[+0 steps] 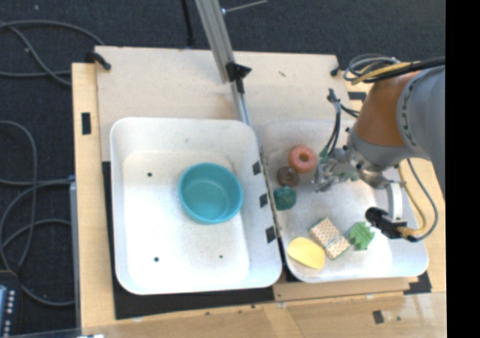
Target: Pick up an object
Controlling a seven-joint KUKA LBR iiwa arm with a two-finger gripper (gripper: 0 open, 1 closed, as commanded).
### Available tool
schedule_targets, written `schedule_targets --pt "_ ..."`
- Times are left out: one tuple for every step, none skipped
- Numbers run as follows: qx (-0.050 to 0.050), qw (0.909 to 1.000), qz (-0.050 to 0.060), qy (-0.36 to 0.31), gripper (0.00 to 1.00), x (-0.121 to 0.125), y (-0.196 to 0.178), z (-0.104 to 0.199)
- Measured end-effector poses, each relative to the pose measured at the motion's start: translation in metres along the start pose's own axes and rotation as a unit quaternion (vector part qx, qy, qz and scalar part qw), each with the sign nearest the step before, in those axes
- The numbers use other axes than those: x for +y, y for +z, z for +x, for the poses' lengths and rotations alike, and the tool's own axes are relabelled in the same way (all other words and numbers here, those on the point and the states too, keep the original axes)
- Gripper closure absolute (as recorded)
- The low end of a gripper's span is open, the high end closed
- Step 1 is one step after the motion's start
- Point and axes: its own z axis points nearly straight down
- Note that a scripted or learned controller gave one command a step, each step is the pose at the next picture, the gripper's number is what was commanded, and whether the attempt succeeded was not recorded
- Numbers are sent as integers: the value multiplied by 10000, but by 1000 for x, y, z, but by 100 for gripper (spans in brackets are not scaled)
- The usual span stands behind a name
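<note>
A pale wooden worktop (165,82) on dark carpet carries two white bins. The left bin (142,254) holds a teal bowl (211,192) near its middle, with bare floor around it. The right bin (405,258) is crowded: an orange ring (303,159), brown piece (287,175), teal block (284,198), checkered block (330,237), yellow piece (306,252) and green toy (361,235). The end effector (327,176) hangs near the ring; its opening cannot be made out.

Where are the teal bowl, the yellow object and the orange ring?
teal bowl (211,192), camera view, inside bottom.
yellow object (306,252), camera view, middle of its top.
orange ring (303,159), camera view, its upper face.
</note>
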Motion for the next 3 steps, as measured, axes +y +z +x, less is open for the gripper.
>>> schedule_targets --pt "5 10000 -25 -53 100 9 -61 4" --pt "7 10000 -14 -54 100 11 -96 3" --pt "18 10000 10 -72 100 13 -97 56"
